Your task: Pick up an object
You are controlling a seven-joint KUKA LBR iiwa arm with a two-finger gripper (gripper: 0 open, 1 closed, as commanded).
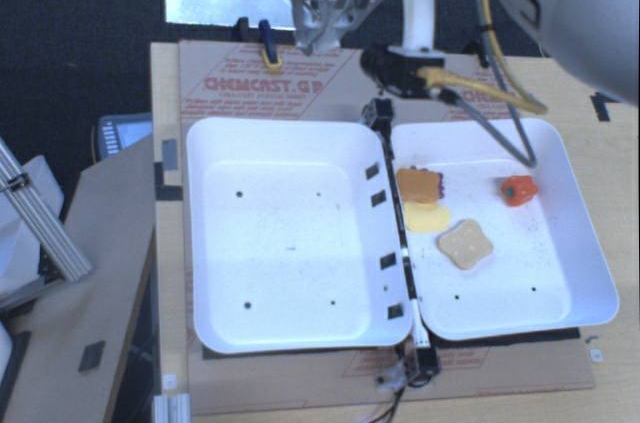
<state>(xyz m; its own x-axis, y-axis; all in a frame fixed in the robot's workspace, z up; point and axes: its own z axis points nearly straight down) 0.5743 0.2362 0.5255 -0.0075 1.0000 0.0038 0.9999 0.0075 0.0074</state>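
Gripper (318,29) — grip unreadable — hangs beyond the bins' far edge, well apart from the beige toast piece (465,244).

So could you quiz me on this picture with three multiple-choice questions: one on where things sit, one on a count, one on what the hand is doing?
1. Which bin holds the objects?
A. Left
B. Right
C. Both

2. How many objects lie there?
A. Two
B. Four
C. Six

3. Where is the hand?
A. Above the bench's far edge
B. Down in the right bin
C. Touching the red piece

Answers:
1 B: all lie in the right bin.
2 B: orange piece, yellow piece, tan piece, red piece.
3 A: the hand hangs beyond both bins.
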